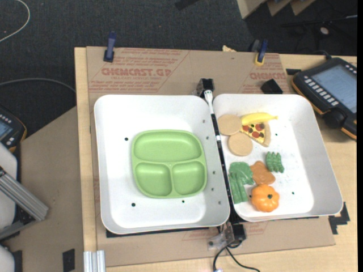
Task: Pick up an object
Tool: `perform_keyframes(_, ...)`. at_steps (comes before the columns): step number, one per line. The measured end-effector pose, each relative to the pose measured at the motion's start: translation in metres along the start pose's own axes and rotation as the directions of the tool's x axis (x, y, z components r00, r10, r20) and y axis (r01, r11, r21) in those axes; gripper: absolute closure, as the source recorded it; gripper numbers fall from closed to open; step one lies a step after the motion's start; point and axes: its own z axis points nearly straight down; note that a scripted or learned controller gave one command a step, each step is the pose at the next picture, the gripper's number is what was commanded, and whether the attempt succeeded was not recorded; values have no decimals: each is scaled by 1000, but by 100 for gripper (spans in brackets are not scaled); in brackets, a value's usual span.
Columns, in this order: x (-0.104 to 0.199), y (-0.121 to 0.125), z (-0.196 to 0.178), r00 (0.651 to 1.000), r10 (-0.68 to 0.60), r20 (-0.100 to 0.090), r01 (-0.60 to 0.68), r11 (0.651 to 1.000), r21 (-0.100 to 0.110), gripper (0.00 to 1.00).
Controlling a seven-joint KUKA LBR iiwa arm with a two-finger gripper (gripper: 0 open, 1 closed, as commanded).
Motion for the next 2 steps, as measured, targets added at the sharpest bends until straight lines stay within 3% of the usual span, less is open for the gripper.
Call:
perform_keyframes(1,-20,-3,117,1000,4,-7,-4,1000,18,100)
perform_keyframes(2,-20,-1,99,1000,0,0,0,1000,0,100)
